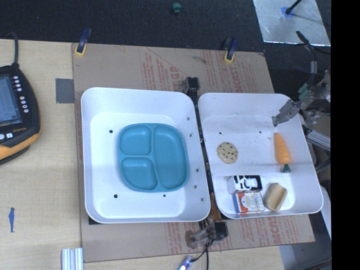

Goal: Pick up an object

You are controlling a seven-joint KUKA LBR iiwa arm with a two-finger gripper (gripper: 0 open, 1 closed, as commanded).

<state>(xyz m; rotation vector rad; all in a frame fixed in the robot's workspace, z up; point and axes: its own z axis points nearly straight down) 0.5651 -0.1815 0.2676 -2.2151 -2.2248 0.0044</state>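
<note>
The fingers (282,117) show at the right bin's far right corner, a grey tip slanting down and left over the rim. Whether they stand wide or narrow cannot be told; nothing is seen between them. The rest of the arm (315,103) is mostly cut off at the right.

Nearest the fingers, just below them in the view, lies a carrot (281,149) in the right bin (253,103). Its long axis runs almost straight up and down the view, leaning slightly: the top end points toward the fingers, and the bottom end, with a small dark-green tip, points toward the bin's near side. It is apart from the fingers.

A cookie (228,152) lies left of the carrot, well apart, near the bin's middle. At the near side a carton (248,194) lies flat, dark print at its top end, red and blue lower down. A tan block (275,196) touches or nearly touches the carton's right side.

The left bin (101,103) holds a blue plate (152,157) with three compartments, set centrally.

Both bins rest on a cardboard sheet (140,63) on the counter (34,207). Two clamps (83,41) grip the sheet's far edge. A pendant (16,114) lies at the counter's left.
</note>
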